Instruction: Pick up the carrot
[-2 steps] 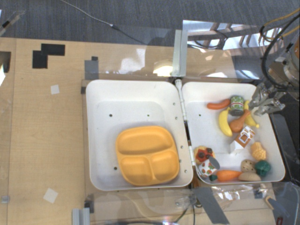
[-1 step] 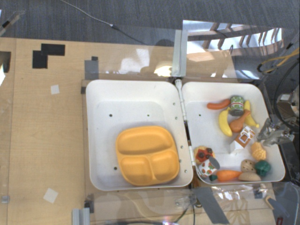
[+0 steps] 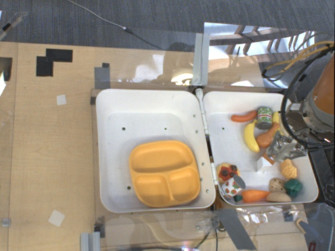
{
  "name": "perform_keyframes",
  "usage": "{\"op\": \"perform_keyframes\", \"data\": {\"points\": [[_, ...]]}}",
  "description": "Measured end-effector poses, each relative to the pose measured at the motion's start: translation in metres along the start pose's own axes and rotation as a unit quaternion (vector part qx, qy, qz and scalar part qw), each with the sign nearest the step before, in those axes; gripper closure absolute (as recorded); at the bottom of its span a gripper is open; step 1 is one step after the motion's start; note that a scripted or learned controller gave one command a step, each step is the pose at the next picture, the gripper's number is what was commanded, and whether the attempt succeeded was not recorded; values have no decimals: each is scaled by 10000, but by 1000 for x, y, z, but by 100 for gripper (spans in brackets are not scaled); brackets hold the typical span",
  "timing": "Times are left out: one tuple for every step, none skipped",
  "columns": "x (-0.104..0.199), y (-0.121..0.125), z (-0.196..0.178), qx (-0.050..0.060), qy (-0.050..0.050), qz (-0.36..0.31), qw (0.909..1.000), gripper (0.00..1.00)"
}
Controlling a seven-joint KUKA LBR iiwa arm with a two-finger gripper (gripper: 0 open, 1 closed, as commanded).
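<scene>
Camera view, carrot [image 3: 255,195] by bowl [image 3: 229,184], banana [image 3: 250,138] near end effector [image 3: 280,149], grip state perhaps unreadable.

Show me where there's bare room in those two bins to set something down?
The left bin has bare floor behind and left of the yellow tray. In the right bin, the far-left corner before the sausage is free. Around the banana, tool and carrot, it is crowded.

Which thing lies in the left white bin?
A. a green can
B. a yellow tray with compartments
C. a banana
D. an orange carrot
B: the yellow tray lies in the left bin, while the banana, green can and carrot are all in the right bin.
</scene>
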State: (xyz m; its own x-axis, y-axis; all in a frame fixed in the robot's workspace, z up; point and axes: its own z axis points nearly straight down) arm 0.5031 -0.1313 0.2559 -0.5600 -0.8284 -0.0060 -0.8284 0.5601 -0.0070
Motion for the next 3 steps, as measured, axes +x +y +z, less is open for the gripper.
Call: {"op": "perform_keyframes", "data": {"points": [[-61,59,72,-26,-4,-207,9998,100],[-19,20,164,67,-24,-1022,9947,100],[12,-28,-6,60,6,-1683,9857,100]]}}
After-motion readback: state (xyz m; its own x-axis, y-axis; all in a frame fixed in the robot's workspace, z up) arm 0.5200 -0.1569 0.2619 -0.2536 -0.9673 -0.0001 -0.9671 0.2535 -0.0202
